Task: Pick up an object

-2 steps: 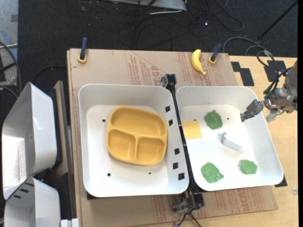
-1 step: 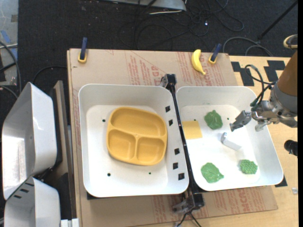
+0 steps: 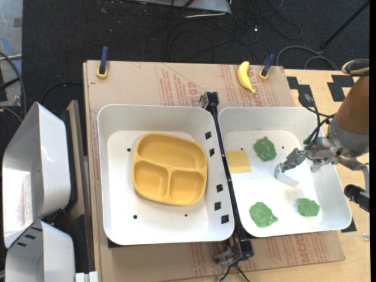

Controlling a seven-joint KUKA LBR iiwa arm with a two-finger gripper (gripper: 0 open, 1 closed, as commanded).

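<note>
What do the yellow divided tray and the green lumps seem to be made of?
The yellow tray looks like moulded plastic: smooth, matte, one even colour, rounded compartment edges. The green lumps look like bumpy plastic or rubber toy vegetables; which of the two is unclear.

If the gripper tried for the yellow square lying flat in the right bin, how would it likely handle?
The yellow square looks thin and lies flush on the right bin's floor, so fingers would probably struggle to get under an edge. Pushed, it would likely slide, not roll. It appears light for its footprint. Whether it is stiff or spongy cannot be told. The gripper sits to its right, apart from it.
</note>
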